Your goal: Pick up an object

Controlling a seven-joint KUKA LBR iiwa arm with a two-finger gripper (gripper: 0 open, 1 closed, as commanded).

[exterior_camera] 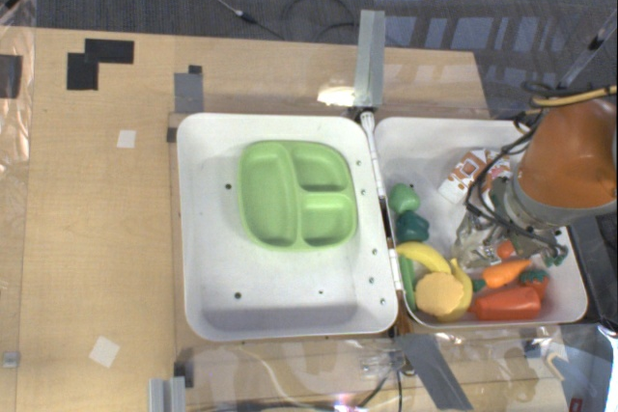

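While the claw (488, 241) hangs low in the right bin (425, 138), close above the toys, the job is to pick just one and get it. The arm hides the tips of the claw, so I cannot tell if it is wide or narrow, and I see no toy held in it.

The carrot (505, 275) is the toy just by the claw, near the bin's right front corner. I think that is the one to go for. To do it well, the claw should sit right over the middle of the carrot and turn so it shuts across the thin way, not along it. It should go down far enough to get round the carrot, squeeze gently, then lift straight up. The red toy (507, 302) touches the carrot on the front side, so the claw may bump it or grab both. Going slow would help.

Now the count. There are two white bins on the desk (87, 236). The left bin (208, 304) holds one green plate (294, 195). In the right bin I count one carrot, one red toy, one banana (423, 256), one round yellow toy (439, 294) at the front edge, two green toys (403, 198) by the left wall, and one small packet (465, 171) toward the back. That makes seven things to pick from.
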